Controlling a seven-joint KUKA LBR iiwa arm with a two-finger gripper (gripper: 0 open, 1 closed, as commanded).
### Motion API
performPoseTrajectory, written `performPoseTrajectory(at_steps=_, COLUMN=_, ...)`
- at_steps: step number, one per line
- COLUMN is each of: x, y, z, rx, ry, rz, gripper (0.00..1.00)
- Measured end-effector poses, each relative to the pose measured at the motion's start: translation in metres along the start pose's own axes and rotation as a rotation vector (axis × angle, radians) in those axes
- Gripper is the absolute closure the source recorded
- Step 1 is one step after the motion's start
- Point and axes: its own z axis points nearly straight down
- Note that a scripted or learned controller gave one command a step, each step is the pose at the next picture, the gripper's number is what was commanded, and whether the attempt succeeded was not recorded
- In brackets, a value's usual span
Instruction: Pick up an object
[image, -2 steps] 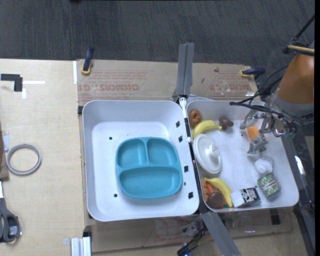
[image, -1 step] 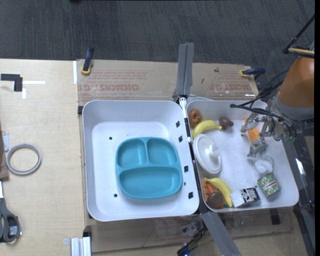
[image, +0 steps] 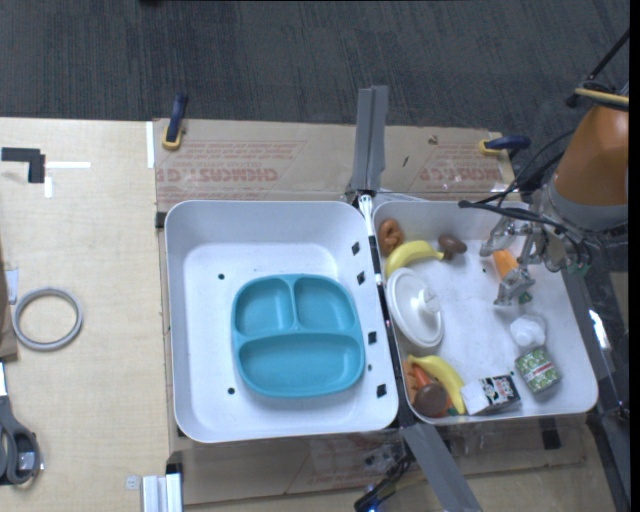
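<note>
The right bin (image: 575, 395) holds several objects: a yellow banana (image: 412, 254), a brown ring-shaped piece (image: 390, 235), a dark brown lump (image: 453, 245), a white round lid (image: 417, 305), a second banana (image: 441, 376), a black-and-white packet (image: 495, 392), a green-labelled can (image: 538, 370) and a small white piece (image: 527, 330). My gripper (image: 514, 285) hangs over the bin's far right part, pointing down. A small orange object (image: 505, 262) lies right beside it, and contact cannot be judged.
The left bin (image: 185, 300) holds a blue divided plate (image: 297, 335). On the wooden bench at the left lie a grey tape roll (image: 45, 318) and scissors (image: 15, 452). Cables trail from the arm (image: 595, 165) at the right.
</note>
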Motion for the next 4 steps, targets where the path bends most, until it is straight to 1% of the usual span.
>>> performPoseTrajectory(at_steps=1, x=-0.016, y=-0.001, z=0.0, rx=0.0, ry=-0.001, rz=-0.018, gripper=0.0)
performPoseTrajectory(at_steps=2, x=-0.019, y=-0.001, z=-0.012, rx=0.003, ry=-0.009, rz=-0.019, gripper=1.0)
performPoseTrajectory(at_steps=3, x=-0.019, y=-0.001, z=-0.012, rx=0.003, ry=-0.009, rz=-0.02, gripper=0.0)
performPoseTrajectory(at_steps=4, x=-0.006, y=-0.001, z=0.0, rx=-0.001, ry=0.001, rz=0.098, gripper=0.0)
